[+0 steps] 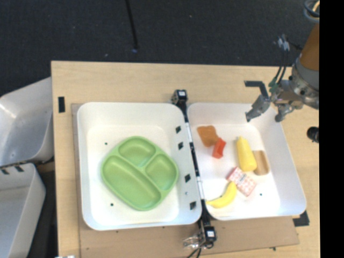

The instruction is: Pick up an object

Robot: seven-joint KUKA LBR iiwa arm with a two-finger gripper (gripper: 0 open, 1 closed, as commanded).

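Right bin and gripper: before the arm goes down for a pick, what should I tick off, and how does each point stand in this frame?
1. Gripper carries nothing: ok.
2. Fingers spread for a grasp: ok.
3. Gripper over the right bin: ok, above its upper rim.
4. Gripper above a chosen object: not ok; the yellow corn and red piece lie lower in the view.
5. Banana free of neighbours: not ok, it touches the pink box.

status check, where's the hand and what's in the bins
Hand open, holding nothing, over the right bin's far right corner. Banana, yellow corn, red block lie untouched. Green tray in left bin. Nothing blocking.
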